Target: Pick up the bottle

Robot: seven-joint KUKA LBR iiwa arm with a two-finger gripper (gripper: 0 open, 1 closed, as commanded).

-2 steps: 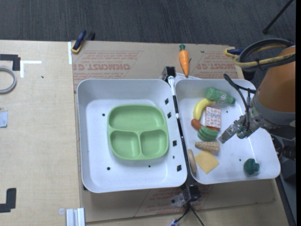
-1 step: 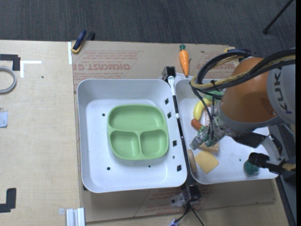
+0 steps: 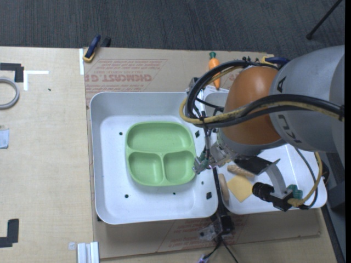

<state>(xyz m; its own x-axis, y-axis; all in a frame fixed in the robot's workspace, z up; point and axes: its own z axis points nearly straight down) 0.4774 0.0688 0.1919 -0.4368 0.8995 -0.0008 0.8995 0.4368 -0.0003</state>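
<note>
Claw [image 3: 202, 162] of the grey arm [image 3: 310, 108] hangs low over the shared wall between two white bins; whether it is wide or narrow cannot be told. Just beside the claw, on the view's left, a green plate [image 3: 159, 152] with three sections lies flat in one bin [image 3: 109, 169], its rim close to the claw's tip. On the claw's other side, in the second bin [image 3: 301, 166], a tan stick-shaped piece [image 3: 239, 170] and a yellow wedge [image 3: 239, 188] lie near it. Well beyond the claw, a toy carrot [image 3: 214, 69] rests on cardboard [image 3: 126, 73]. Where the bottle lies cannot be told: the arm covers much of the second bin.
</note>
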